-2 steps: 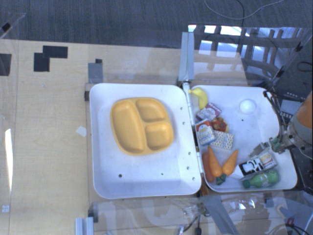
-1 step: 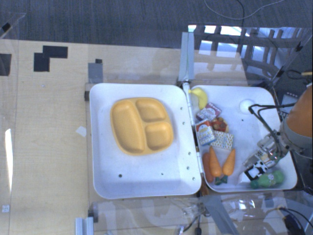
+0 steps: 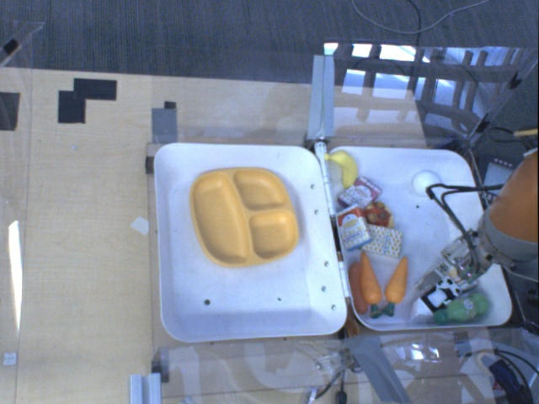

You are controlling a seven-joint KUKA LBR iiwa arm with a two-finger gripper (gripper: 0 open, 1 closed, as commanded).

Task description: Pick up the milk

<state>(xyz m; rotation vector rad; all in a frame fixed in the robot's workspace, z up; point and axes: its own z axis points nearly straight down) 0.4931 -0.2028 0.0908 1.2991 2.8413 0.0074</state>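
The milk [image 3: 354, 231] is a small white and blue carton with a red top. It lies near the left wall of the right bin [image 3: 438, 162], beside a checkered cracker [image 3: 384, 242]. My gripper [image 3: 444, 284] hangs low over the bin's front right corner, well to the right of the milk and just above a green object [image 3: 463, 308]. Two carrots [image 3: 365, 283] lie between the gripper and the milk. Nothing is visibly held.
A yellow divided plate [image 3: 244, 215] sits in the left bin [image 3: 177, 310]. In the right bin's back left are a yellow fruit [image 3: 343, 167], a pink packet [image 3: 360, 194] and a red item [image 3: 379, 213]. A black cable [image 3: 450, 200] loops over the bin's right side.
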